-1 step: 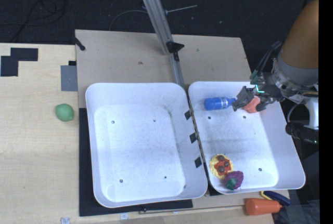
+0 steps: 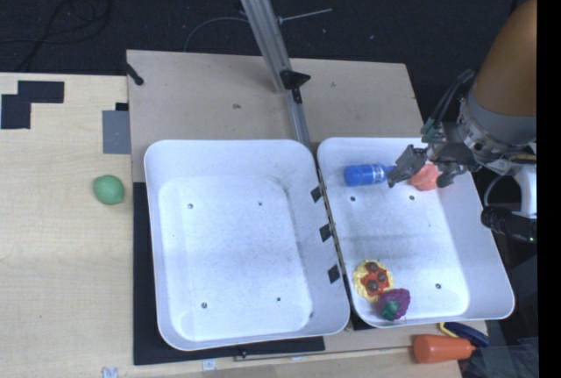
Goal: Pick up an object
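The right bin (image 2: pixel 491 280) holds 4 things: a bottle (image 2: pixel 366 174) at its far edge, a round toy (image 2: pixel 372 278) near its front.

left bin (image 2: pixel 166 159): bare floor | right bin (image 2: pixel 491 280): middle free | blue bottle (image 2: pixel 365 174) far edge

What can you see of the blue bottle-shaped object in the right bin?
The blue bottle-shaped object lies on its side near the back wall of the right white bin, long axis roughly left to right. It looks like glossy plastic, darker blue at the left end, paler toward the right. Its right end sits just beside the gripper; contact cannot be told.
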